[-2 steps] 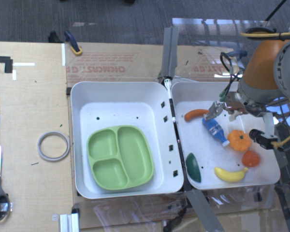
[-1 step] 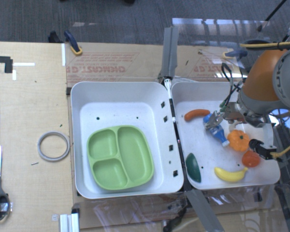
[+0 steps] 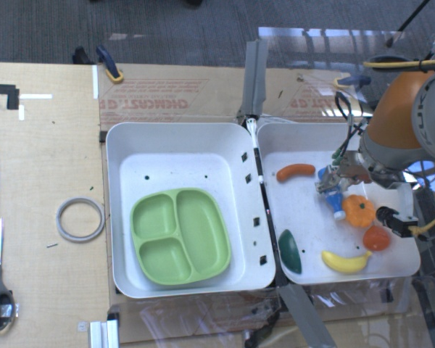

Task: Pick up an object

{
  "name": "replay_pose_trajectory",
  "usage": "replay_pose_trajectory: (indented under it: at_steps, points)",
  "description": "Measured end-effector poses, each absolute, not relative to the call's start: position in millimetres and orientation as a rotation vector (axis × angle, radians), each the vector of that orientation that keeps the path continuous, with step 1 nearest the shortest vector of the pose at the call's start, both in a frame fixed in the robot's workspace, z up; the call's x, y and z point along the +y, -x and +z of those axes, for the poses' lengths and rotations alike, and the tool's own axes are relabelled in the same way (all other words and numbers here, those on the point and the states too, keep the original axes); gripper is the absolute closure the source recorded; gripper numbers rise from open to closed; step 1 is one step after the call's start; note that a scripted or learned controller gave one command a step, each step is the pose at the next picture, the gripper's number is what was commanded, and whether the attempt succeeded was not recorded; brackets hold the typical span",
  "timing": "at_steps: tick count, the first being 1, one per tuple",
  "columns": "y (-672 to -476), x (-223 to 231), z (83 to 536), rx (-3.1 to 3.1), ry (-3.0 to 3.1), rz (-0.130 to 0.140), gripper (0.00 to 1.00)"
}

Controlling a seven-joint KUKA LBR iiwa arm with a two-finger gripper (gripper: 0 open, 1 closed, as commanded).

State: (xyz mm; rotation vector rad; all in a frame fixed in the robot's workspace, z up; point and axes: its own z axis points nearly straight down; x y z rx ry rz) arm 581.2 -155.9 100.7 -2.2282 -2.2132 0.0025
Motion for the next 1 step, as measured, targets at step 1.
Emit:
replay_pose_trajectory:
  at_steps: [1]
  points:
    - [-594.1, -64.4, 191.4, -2.222, 2.221, 0.002, 1.0]
